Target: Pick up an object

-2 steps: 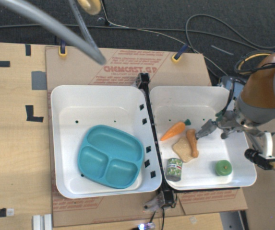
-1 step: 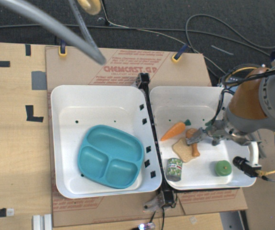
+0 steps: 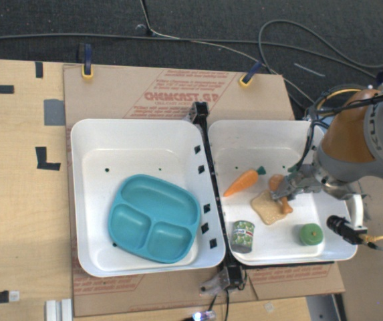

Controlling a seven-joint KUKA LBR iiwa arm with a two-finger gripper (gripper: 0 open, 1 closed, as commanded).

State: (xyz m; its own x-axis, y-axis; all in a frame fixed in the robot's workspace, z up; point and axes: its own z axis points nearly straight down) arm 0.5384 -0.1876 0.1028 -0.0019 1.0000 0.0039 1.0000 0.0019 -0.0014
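Note:
The right bin (image 3: 271,134) holds an orange toy carrot (image 3: 242,182) with a green top, a tan slice of toast (image 3: 267,210), a small orange-brown piece (image 3: 276,181), a green-labelled can (image 3: 242,235) and a round green object (image 3: 311,233). My gripper (image 3: 283,192) is low in this bin, over the right edge of the toast and just below the orange-brown piece. It hides part of the toast. Whether anything is in its grasp is hidden.
The left bin (image 3: 91,142) holds a teal divided plate (image 3: 154,217). A black divider clip (image 3: 198,112) sits between the bins. The arm's grey body (image 3: 351,146) with cables overhangs the right bin's right wall. Cardboard lies under both bins.

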